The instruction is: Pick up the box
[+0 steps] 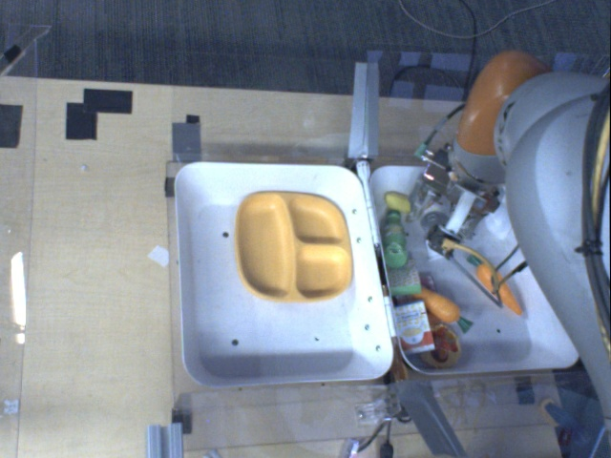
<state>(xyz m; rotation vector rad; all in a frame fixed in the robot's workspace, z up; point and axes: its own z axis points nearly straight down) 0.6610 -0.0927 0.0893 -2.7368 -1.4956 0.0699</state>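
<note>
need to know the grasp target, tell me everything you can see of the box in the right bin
The box is a small carton, white with an orange-red band and printed label, too small to read. It looks like cardboard. It lies in the right bin, against the wall nearest the left bin, its long side running along that wall. A carrot touches its right edge, and a dark round item sits beside its lower end.

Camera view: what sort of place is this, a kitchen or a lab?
Most likely a robot lab bench: two white bins clamped to a wooden bench, a grey arm reaching in, and a loose cable on carpet. The food looks like toys.
</note>
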